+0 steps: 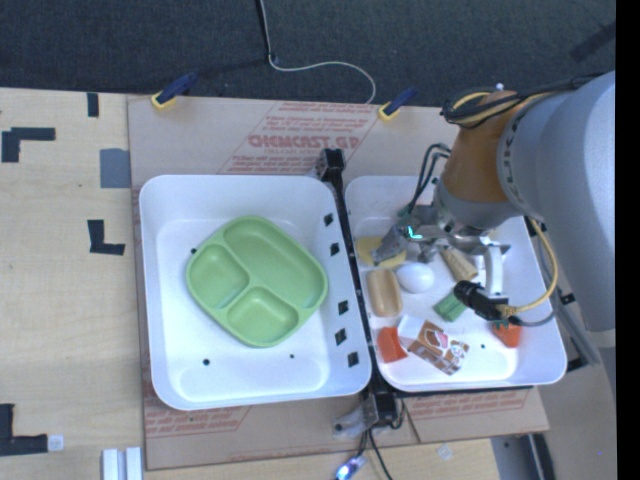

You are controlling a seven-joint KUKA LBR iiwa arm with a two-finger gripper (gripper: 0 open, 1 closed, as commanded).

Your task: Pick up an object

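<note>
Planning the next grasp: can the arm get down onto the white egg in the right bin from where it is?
Probably yes: the gripper hangs just above the white egg, whose top is uncovered, though the tan bread roll crowds it.

Glossy green plastic tray [257, 280], smooth white bins [165, 268], cardboard base [290, 143].

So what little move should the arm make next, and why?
Probably a short, straight drop. The tool hangs low in the right bin, right above the white egg-shaped piece beside the tan bread-like piece, with nothing seen gripped, so lowering onto the white piece seems the natural step.
</note>
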